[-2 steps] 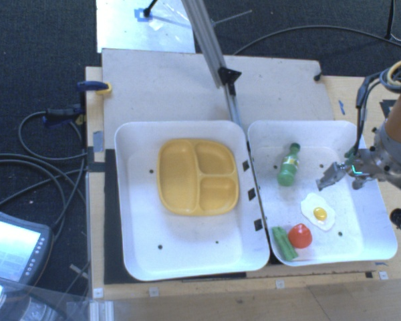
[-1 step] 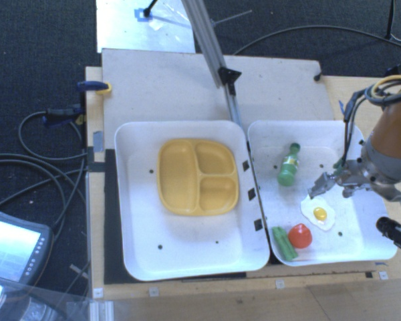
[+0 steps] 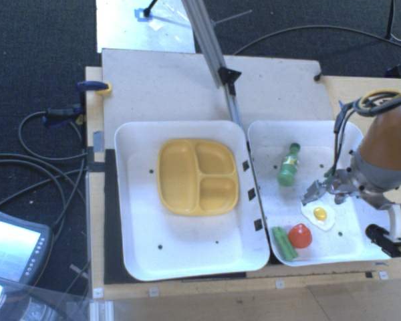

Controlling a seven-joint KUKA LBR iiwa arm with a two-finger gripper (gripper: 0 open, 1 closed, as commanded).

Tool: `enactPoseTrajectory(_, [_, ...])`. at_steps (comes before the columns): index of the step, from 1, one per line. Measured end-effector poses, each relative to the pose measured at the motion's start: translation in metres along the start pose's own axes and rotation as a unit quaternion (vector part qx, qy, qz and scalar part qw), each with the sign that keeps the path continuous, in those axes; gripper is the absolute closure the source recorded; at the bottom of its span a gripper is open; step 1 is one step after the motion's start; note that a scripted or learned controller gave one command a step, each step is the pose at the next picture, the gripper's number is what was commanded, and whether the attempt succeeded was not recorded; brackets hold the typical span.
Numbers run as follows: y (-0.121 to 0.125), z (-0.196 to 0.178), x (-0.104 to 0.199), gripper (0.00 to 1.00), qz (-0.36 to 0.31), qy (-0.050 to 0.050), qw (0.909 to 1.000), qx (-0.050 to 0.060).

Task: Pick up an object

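nothing lifted yet: gripper (image 3: 317, 192) low in right bin (image 3: 361, 249) just above the fried egg toy (image 3: 319, 215), grip state can't be told, green bottle (image 3: 289, 164), tomato (image 3: 299, 235), green bean (image 3: 283, 243) loose; closing and lifting remain

High slanted view over both bins (image 3: 187, 273)

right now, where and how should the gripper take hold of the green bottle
Grip the green bottle across its wider lower body, coming straight down from above. It lies flat in the right bin, its long axis slanting slightly, cap toward the far wall, so fingers should close across its width. Both long sides look free; the fried egg and the gripper sit apart from it.
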State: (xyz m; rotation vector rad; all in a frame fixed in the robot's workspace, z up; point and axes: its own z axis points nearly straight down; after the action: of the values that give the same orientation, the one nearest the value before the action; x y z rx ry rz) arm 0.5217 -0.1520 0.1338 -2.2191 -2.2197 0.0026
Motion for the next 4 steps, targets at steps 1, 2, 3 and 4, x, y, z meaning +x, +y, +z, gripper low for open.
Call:
enactPoseTrajectory(1, [0.001, 0.044, 0.0, 0.0, 0.0, -0.001, 1.0, -0.002])
enactPoseTrajectory(2, [0.002, 0.031, 0.0, 1.0, 0.001, -0.001, 1.0, -0.005])
enactPoseTrajectory(3, [0.003, -0.012, 0.003, 1.0, -0.003, -0.001, 1.0, -0.004])
enactPoseTrajectory(4, [0.003, -0.076, 0.002, 1.0, -0.003, -0.002, 1.0, -0.006])
